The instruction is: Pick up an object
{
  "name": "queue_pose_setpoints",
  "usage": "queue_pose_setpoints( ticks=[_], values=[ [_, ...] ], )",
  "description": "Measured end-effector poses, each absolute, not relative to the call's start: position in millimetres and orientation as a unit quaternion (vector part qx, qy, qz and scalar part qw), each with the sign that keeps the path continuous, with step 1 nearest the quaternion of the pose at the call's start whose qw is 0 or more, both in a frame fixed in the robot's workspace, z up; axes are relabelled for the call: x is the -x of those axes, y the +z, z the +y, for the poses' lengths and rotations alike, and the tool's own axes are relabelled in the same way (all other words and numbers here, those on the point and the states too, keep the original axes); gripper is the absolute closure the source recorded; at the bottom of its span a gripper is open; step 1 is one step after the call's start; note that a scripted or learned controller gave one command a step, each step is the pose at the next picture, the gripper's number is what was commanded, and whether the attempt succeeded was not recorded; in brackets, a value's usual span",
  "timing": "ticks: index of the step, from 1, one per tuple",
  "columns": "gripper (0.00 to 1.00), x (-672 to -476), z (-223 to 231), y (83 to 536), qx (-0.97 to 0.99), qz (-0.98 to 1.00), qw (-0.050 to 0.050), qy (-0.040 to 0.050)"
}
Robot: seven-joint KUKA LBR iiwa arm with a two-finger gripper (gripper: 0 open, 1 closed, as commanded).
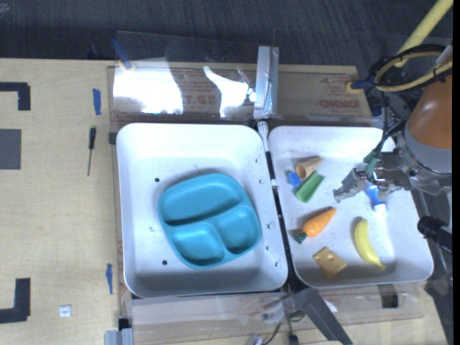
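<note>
Pincer point(350, 186) low over the right-hand shallow white bin point(410, 264), and whether it is spread or closed cannot be told from this angle.

Nothing shows in its grip; its metal tip sits above bare bin floor, just right of the green cylindrical block point(310, 187) and up from the orange toy carrot with a green top point(316, 223). A tan cone-shaped piece point(308, 167) lies just above the green block, with a small blue piece point(293, 178) at its left. The yellow toy banana point(366, 242) rests near the bin's right side, and a brown block point(329, 261) lies toward the front edge. Over in the left white bin point(136, 192), a blue plastic tray with three compartments point(208, 219) lies flat.
</note>
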State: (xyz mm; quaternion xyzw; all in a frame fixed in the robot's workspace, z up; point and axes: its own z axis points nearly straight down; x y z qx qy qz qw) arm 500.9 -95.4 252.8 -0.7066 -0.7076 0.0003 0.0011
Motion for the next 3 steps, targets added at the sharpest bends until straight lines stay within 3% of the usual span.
queue_pose_setpoints(
  ticks=[1,2,3],
  values=[
    [0.0,-480.6,-100,142,0.7,-0.714,0.004,0.0029],
    [0.0,-477.9,-151,115,0.712,-0.703,0.002,0.0015],
    [0.0,-495.1,-169,87,0.697,-0.717,-0.001,-0.0016]
  ],
)
